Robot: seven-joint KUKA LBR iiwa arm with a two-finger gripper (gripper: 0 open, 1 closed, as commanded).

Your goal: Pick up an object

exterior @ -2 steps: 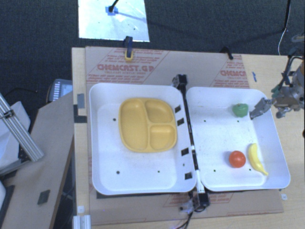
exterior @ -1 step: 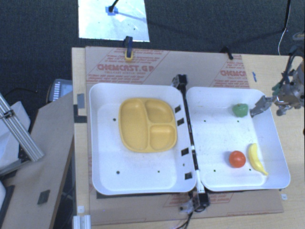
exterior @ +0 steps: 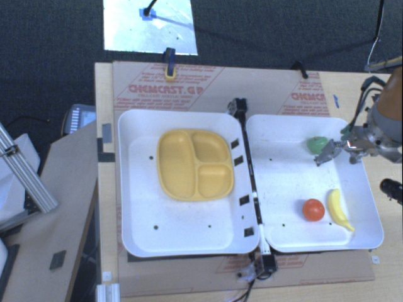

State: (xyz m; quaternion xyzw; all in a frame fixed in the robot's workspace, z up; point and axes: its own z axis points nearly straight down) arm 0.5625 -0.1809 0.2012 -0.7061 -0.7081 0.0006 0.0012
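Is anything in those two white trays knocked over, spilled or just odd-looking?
Nothing stands out. The yellow divided plate lies flat in the left bin. In the right bin, a tomato and banana rest side by side, with a green object near the gripper. No spills or damage.

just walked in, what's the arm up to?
The KUKA arm reaches in from the right over the right bin, its gripper sitting right beside a green object near the bin's far side. Nothing looks lifted yet. A red tomato-like ball and a banana lie nearer the front of that bin. The left bin holds a yellow divided plate.
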